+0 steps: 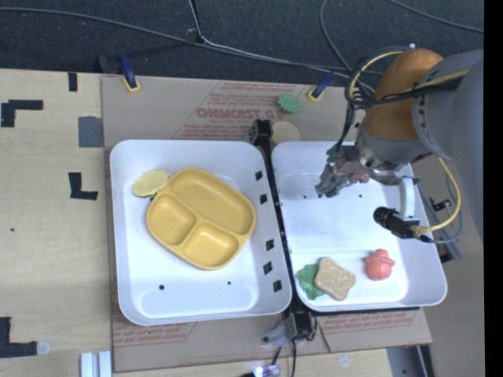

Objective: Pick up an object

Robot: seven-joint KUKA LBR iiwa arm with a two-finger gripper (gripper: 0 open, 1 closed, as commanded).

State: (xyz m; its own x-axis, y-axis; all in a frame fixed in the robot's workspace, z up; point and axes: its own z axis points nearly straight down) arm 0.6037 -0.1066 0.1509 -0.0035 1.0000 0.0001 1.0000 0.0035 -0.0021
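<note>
The grey KUKA arm's two-finger gripper hangs over the right white bin at its 11 o'clock corner — whether anything sits between its tips cannot be told. A red toy fruit, tan toast-shaped slice and green leafy piece lie at 6 o'clock — well apart from it.

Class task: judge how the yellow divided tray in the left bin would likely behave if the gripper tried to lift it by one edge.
The yellow divided tray looks moulded and stiff, so it would probably keep its shape. It is wide and shallow, so an edge grip would likely tilt it. Its smooth surface may slip.
</note>
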